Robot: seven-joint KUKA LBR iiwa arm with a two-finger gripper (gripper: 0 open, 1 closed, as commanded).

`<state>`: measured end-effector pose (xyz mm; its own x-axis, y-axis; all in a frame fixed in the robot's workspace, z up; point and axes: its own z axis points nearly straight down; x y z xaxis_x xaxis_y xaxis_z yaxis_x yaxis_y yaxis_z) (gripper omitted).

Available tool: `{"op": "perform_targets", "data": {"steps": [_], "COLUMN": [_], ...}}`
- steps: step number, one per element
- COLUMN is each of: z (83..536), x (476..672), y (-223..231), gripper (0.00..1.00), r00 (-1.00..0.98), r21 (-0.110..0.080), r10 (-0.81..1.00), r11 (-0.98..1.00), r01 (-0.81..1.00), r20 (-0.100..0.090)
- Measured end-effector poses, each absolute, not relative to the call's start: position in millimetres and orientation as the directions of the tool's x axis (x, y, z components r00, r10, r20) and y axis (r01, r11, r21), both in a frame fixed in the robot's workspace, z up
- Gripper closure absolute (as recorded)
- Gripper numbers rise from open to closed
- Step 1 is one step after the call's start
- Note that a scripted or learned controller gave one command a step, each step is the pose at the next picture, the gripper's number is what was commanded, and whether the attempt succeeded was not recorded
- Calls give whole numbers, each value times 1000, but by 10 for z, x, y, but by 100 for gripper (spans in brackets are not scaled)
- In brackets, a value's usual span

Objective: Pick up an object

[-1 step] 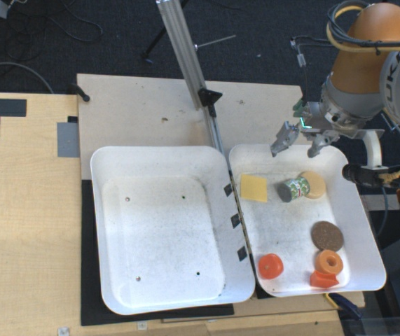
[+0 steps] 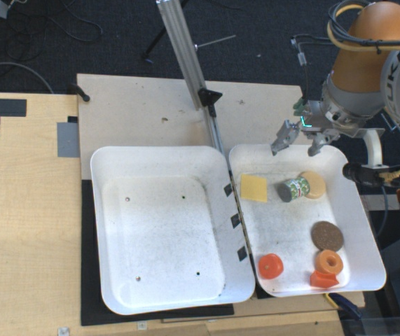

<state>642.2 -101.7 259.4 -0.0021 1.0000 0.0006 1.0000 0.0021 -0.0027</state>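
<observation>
Dark floor strewn with cables lies beyond the pale bench (image 2: 143, 110), and on the bench sit two shallow white bins side by side. Every object lies in the right bin (image 2: 364, 229). Near its far end a small green-labelled can (image 2: 294, 189) lies on its side, touching a tan round piece (image 2: 314, 184) whose near part it partly hides. Just left of the can is a yellow block (image 2: 254, 187). Nearer than the can sits a brown disc (image 2: 327, 236), then an orange ring (image 2: 329, 262) resting on a red-orange piece (image 2: 323, 280) it mostly covers; what that piece is cannot be made out. A red round object (image 2: 270, 266) lies left of the ring. Beyond the can, over the bin's far rim, hangs the gripper (image 2: 302, 140), fingers spread wide with nothing between them. The left bin (image 2: 115, 180) adjoins, and a slanted metal rail (image 2: 185, 54) rises behind
</observation>
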Motion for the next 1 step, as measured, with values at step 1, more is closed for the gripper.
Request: {"op": "perform_targets", "data": {"steps": [1], "z": [2006], "x": [6391], "y": [-926], "gripper": [0], "r00": [-2], "r21": [-9], "r10": [1000], "r11": [2], "r01": [1000], "r20": [1]}}
